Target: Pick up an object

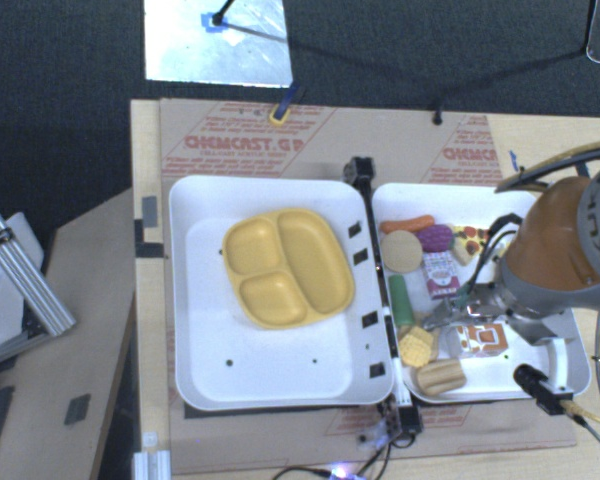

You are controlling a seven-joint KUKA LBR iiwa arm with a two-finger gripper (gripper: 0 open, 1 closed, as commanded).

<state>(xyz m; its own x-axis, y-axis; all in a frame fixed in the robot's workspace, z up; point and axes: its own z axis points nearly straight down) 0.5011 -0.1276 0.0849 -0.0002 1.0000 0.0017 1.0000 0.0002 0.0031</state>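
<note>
Looking into the right bin, we find a crowd of small toy foods: a green stick, a round cracker, a bread piece, a tan disc, a purple piece and a flat printed packet. We judge all of them light, stiff and smooth, likely to slip unless gripped across a narrow width. The cracker is thin and lies flat, so it offers little edge; the bread piece or green stick gives better sides.

The pincer hangs low over the bin, just above the cracker and beside the green stick. We cannot tell how far it is spread, and we see nothing held in it. The left bin carries a yellow divided plate.
</note>
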